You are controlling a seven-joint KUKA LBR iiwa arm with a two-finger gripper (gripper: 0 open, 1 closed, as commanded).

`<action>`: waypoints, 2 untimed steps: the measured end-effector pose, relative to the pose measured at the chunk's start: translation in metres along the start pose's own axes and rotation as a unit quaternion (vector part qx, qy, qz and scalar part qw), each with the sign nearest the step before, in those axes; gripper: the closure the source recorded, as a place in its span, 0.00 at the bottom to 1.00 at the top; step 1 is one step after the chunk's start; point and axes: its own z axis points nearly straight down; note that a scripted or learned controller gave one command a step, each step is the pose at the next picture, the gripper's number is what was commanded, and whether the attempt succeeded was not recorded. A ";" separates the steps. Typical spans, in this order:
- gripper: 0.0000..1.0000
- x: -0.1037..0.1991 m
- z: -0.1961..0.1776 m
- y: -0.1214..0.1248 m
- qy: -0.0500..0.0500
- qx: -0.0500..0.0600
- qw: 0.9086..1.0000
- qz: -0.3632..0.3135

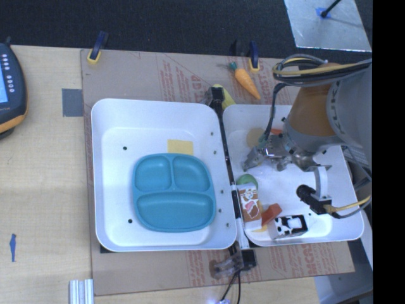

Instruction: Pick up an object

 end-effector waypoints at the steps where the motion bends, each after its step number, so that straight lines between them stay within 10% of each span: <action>1: 0.00 -0.015 -0.002 0.057 -0.001 -0.006 1.000 -0.002; 2: 0.00 -0.001 0.000 -0.011 0.001 0.000 1.000 0.000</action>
